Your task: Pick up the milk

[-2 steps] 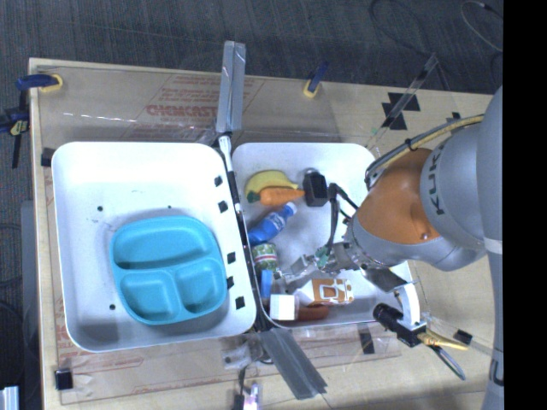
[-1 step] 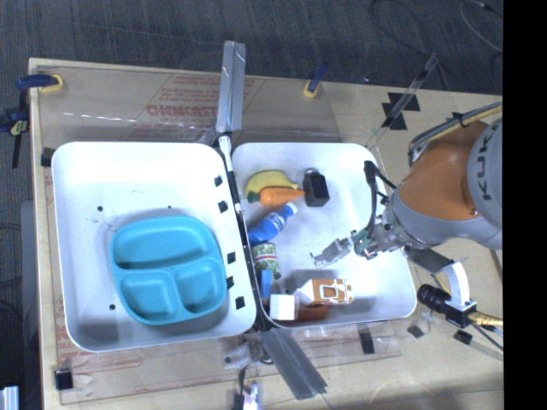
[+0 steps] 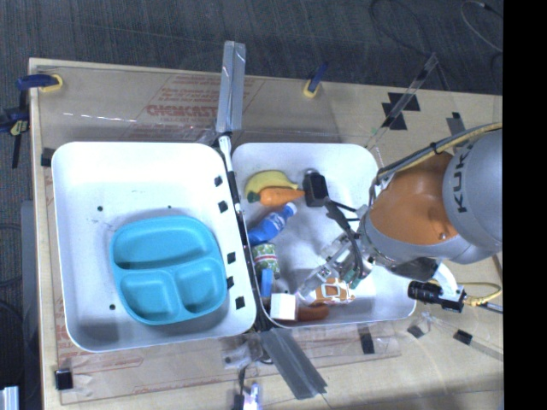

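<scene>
The milk carton (image 3: 328, 293) lies near the right bin's (image 3: 393, 307) front wall, beneath the end effector (image 3: 342, 267), whose grip state cannot be told; it should descend squarely over the carton.

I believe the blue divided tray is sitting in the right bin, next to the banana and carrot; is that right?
Not quite. The camera view shows the blue divided tray in the left bin. The banana and carrot lie in the right bin, across the divider from the tray.
</scene>
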Controlling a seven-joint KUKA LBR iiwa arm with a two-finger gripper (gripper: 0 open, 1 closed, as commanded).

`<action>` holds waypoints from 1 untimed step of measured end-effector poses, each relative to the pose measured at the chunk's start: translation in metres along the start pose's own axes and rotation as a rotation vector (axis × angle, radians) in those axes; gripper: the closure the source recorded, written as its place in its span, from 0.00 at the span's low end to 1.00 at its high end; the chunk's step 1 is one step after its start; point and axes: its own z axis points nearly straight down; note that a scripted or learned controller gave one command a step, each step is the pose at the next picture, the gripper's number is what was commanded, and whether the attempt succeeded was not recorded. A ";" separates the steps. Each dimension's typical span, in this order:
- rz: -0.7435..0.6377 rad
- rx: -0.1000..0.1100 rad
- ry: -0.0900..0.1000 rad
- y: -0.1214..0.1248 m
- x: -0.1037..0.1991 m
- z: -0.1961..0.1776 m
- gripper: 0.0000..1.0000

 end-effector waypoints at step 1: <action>-0.007 -0.004 -0.005 0.003 -0.001 -0.013 1.00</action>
